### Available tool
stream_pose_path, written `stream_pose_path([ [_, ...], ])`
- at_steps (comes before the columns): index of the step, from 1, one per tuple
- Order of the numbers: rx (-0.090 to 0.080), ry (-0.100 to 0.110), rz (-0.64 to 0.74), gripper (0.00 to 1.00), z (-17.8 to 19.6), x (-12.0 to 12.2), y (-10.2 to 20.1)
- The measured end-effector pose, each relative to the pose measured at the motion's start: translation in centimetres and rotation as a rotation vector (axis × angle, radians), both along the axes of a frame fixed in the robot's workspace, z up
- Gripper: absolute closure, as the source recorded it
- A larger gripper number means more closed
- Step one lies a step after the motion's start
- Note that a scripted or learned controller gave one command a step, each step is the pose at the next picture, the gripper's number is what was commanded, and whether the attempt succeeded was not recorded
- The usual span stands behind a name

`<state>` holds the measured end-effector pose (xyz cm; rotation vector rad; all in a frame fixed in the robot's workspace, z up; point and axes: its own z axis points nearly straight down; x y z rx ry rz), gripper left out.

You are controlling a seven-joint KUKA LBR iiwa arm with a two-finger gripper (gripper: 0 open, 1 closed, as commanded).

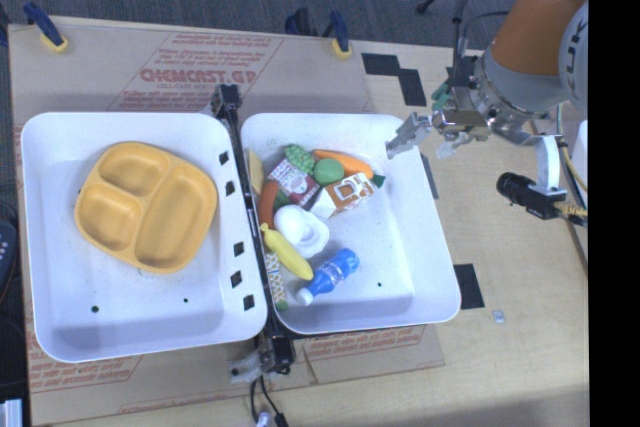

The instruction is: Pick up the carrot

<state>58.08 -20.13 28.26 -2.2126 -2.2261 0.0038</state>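
Carrot (343, 161): at the far side of the right bin (425, 245), lying slantwise in the top of a jumble of toy food. Touching a green ball (327, 171) on its near-left flank and a small carton (345, 194) just below; orange body exposed along the far edge, so best reached from above on that side. Banana (286, 254), white cup (301, 228) and blue bottle (329, 275) heaped nearer the camera, well clear of the carrot. Left bin (50, 315): 1 yellow divided plate (146, 205), likely a drop spot, no part of this grasp. Pincer (412, 136): poised over the right bin's far right rim, near the carrot's tip but apart from it, nothing between the 2 fingers, seemingly spread. Judged stage: approach, descent not yet made. Risk: crowding neighbours nudged, or fingers closing on the ball instead.
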Motion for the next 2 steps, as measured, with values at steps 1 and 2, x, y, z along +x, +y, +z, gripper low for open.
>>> stream_pose_path([
  [1,0.001,0.002,-0.073,0.0,-7.0,5.7,4.1],
  [2,0.0,-0.001,0.165,0.0,-19.1,7.5,0.0],
])
